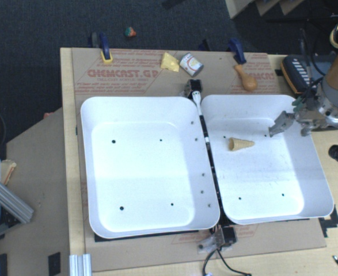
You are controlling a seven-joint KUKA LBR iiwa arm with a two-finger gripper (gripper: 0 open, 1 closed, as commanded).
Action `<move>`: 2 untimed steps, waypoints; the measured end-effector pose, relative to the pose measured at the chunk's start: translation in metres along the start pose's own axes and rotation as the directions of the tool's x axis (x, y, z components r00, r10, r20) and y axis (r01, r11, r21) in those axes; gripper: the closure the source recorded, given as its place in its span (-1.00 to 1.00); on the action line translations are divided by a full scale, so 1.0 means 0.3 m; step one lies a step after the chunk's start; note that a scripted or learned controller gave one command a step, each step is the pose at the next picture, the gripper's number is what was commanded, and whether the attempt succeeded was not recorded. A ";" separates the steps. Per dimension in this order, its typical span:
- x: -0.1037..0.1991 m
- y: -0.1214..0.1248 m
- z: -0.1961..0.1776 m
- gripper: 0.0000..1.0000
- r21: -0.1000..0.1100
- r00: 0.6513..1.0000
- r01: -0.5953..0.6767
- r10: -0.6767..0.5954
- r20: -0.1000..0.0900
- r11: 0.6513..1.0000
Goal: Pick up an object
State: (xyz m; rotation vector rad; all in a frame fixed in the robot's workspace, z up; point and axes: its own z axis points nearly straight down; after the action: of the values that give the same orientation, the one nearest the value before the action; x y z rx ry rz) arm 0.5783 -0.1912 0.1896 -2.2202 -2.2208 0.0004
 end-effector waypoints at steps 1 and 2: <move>0.190 0.033 0.294 -1.00 -0.016 1.000 0.001 -0.001 0.003 1.000; 0.452 -0.079 -0.203 -1.00 -0.008 1.000 0.006 -0.006 0.000 1.000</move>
State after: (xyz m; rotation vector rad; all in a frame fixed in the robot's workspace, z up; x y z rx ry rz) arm 0.5546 -0.0556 0.2506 -2.2177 -2.2315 -0.0084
